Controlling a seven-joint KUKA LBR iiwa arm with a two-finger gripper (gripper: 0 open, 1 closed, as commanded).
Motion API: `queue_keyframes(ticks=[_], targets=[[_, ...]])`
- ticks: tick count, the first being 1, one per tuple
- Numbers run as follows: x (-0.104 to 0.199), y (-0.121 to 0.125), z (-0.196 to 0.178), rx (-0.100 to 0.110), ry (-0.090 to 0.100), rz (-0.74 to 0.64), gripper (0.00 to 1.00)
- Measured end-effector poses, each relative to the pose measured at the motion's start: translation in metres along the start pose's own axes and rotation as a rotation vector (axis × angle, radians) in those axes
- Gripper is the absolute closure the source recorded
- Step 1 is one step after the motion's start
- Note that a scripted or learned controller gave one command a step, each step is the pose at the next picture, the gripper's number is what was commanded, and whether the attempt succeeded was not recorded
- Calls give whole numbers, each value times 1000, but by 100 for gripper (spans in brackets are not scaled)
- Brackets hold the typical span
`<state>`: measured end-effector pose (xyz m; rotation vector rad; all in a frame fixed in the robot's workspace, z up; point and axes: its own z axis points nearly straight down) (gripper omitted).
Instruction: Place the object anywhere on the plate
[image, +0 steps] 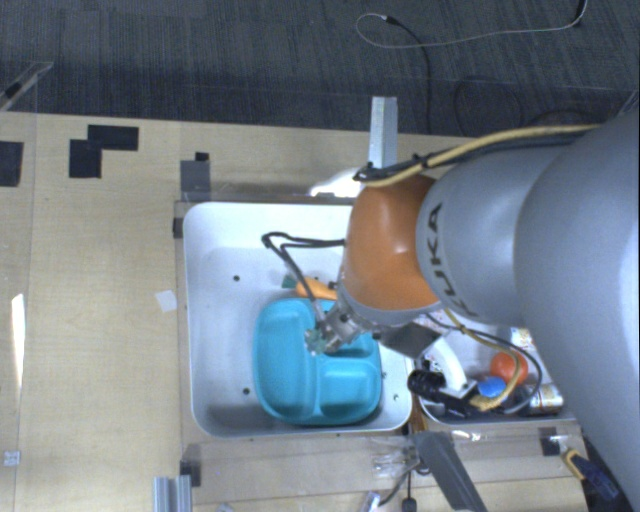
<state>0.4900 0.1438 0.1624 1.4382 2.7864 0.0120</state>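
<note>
I read the orange piece (318, 289) peeking out beside the arm's wrist as the object to move; it lies in the left bin (215, 300), touching the upper right edge of the blue plate (300, 365), mostly hidden by the arm. The plate fills the lower middle of that bin, so a short carry would do. The claw (328, 338) hangs low over the plate's upper right part, and I cannot tell how it is set, nor whether it grips anything. My guess is it sits there to work right beside the object. The right bin (480, 410) holds small odds and ends.
</note>
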Motion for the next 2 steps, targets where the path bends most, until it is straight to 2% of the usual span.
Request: queue_keyframes(ticks=[1, 2], targets=[[-33, -25, -23, 2, -1, -215, 100], [-59, -43, -23, 3, -1, 6, 100]])
